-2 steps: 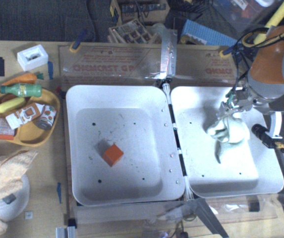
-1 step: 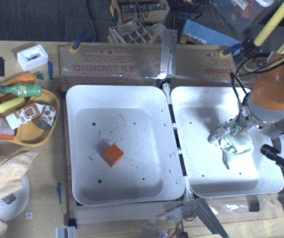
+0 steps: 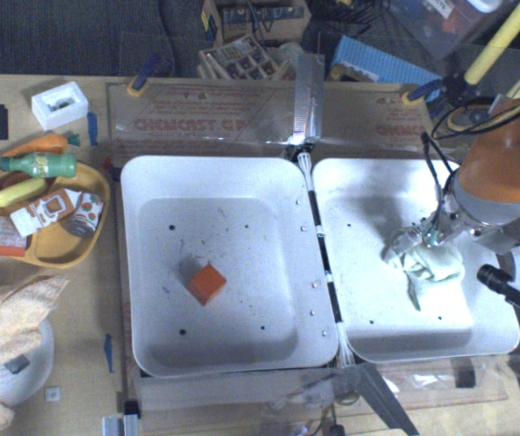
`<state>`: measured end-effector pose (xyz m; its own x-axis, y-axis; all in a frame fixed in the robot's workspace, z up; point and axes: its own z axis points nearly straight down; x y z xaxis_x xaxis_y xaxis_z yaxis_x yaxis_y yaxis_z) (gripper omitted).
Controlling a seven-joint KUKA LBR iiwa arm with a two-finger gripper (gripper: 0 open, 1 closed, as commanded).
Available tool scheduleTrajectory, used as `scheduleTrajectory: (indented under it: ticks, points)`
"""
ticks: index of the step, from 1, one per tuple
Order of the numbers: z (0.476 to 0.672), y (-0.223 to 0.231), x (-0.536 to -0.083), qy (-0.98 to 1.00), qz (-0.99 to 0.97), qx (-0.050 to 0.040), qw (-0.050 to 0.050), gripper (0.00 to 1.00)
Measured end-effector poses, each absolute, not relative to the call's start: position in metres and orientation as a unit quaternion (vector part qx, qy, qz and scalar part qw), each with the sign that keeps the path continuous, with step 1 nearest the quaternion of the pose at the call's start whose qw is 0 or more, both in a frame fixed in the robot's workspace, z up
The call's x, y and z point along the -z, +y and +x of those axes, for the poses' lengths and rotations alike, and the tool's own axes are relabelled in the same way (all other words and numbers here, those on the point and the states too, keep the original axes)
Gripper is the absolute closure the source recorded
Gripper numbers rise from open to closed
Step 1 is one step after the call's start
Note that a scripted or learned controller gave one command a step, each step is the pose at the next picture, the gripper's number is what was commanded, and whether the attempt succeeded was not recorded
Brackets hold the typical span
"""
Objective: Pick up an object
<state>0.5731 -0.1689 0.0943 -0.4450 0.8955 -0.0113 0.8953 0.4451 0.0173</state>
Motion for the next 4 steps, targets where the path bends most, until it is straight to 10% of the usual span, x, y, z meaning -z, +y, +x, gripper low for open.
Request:
scheduleTrajectory:
  ticks: [1, 3, 4]
  points:
    - [0.575, -0.17, -0.106, 0.849, 0.528, -0.0058, 0.013, 1.0]
    - [0.61, -0.112, -0.193, 0.813, 0.582, -0.0004, 0.001, 1.0]
    - [0.61, -0.112, -0.193, 0.813, 0.582, -0.0004, 0.001, 0.0]
